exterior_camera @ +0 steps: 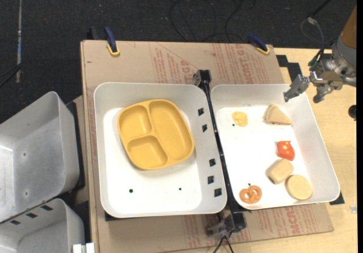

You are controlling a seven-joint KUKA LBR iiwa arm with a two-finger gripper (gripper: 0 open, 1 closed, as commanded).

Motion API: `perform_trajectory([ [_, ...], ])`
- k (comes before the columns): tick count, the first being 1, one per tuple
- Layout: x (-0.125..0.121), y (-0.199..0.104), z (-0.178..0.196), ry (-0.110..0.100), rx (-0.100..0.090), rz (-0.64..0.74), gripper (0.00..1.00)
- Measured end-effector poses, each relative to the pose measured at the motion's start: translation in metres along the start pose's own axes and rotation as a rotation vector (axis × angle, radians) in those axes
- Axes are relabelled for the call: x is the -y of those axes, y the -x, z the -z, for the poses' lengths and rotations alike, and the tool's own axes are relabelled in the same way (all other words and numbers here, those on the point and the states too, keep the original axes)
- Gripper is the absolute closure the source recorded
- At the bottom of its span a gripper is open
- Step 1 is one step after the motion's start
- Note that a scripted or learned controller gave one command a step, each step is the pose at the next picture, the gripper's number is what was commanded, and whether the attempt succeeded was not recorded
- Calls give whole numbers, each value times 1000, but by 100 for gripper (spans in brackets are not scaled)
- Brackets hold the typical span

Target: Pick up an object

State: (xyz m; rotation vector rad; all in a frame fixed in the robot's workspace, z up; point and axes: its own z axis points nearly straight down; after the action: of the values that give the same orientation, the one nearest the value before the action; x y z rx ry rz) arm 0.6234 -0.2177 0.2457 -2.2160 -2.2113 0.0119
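My gripper point(307, 89) hangs over the far right rim of the right bin point(323, 150), open, with nothing between its fingers. Just left of it and below lies a tan wedge point(277, 115). In the same bin are a small yellow piece point(240, 118), a red piece point(285, 150), a beige block point(279, 171), a pale round disc point(299, 186) and an orange pretzel point(250, 194).
A yellow divided plate point(155, 133) lies in the left bin point(108, 189). A black divider point(211, 133) runs between the bins. Grey containers point(31, 150) stand off the bench at the left. Blue clamps point(112, 42) hold the board's far edge.
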Motion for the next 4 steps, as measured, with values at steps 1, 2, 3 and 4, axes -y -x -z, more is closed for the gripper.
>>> perform_trajectory([
  [1, -3, -1, 9, 14, 3, 4, 0],
  [2, -10, -1, -51, 11, 3, 5, 0],
  [3, -15, 2, -95, 11, 3, 4, 0],
  [4, -17, 3, -145, 17, 7, 6, 0],
])
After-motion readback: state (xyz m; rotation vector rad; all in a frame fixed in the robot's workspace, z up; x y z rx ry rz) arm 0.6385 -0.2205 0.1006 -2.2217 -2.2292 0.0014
